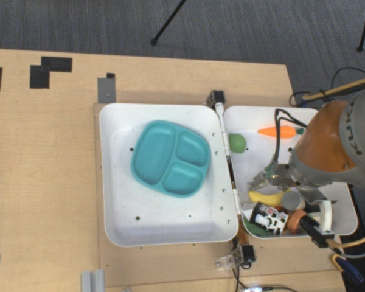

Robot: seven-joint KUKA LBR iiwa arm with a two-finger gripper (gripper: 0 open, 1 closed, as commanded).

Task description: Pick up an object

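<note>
Reaching into the right bin [350, 219], our tool [269, 178] is hovering above the banana [266, 196]; grip unclear. We're judging it light, smooth, best pinched mid-body.

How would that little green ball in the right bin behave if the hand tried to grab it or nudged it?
The green ball looks round and smooth, so it would probably roll if nudged. It lies close to the right bin's left wall, which might stop it but crowd a grasp. It looks small, so it is likely light, and it could squirt out from a pinch. The hand is over the banana.
</note>
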